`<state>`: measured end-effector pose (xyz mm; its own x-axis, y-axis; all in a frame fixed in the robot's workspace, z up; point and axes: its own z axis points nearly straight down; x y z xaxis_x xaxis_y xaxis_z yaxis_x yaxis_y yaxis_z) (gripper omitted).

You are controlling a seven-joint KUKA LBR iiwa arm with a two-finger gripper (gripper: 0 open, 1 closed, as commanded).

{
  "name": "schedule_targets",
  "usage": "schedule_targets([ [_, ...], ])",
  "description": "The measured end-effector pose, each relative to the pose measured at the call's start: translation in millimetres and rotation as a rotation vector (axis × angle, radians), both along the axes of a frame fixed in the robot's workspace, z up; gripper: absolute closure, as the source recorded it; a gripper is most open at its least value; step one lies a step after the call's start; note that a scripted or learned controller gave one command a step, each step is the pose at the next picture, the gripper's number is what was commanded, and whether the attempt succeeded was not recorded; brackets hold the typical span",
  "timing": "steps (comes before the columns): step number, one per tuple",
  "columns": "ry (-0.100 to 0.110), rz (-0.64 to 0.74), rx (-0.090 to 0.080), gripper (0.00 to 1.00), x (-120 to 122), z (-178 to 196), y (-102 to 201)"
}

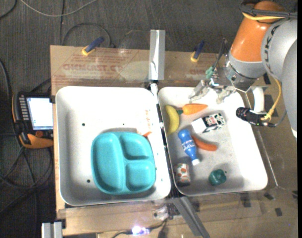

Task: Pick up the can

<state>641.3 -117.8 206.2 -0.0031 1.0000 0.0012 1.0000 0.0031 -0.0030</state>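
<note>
One can [182, 173] and two carrots [194, 109] are counted in the right bin [255, 175]; the hand [211, 89] is held spread wide over its far edge.

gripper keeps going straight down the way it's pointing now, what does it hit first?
Most likely the carrot, which lies just below the gripper at the far end of the right bin. Height is hard to judge from this slant. The can sits at the near edge, well off that line.
</note>
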Motion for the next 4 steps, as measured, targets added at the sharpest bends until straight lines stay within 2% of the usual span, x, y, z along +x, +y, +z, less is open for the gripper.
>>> schedule_targets([
  [1,0.001,-0.117,-0.004,0.00,-47,-53,-59],
  [2,-0.018,-0.248,0.000,0.00,-34,-115,-81],
  [3,-0.018,-0.248,0.000,0.00,-34,-115,-81],
  [4,0.049,-0.307,0.001,0.00,20,-116,-84],
])
